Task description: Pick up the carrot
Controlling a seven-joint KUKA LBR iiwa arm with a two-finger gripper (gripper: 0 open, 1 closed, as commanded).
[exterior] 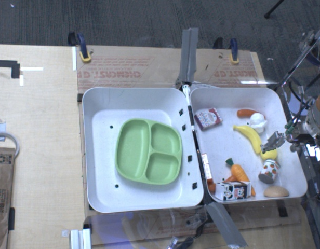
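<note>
— Fingers (275, 138) first: how wide are they?

— Cannot tell. The gripper (277, 139) is small and blurred at the right wall of the right bin (284, 105), just beside the lower end of the banana (249, 136). I see nothing gripped in it.

— And the carrot (238, 171)?

— In the same bin, lower middle, lying at a slant with its green top toward the upper left. It is well to the left of the gripper. Its lower end looks to be touching the little milk carton (234, 190) or very nearly.

— So how would you take it?

— Come in above the banana, not through it. Line the jaws across the carrot's width, and aim at the mid-body, away from the carton. The small patterned figure (269, 171) stands to its right, so I'd descend straight down and close only once low in the bin.

— Biggest risk?

— Catching the carton's edge along with the carrot, I'd judge.
</note>
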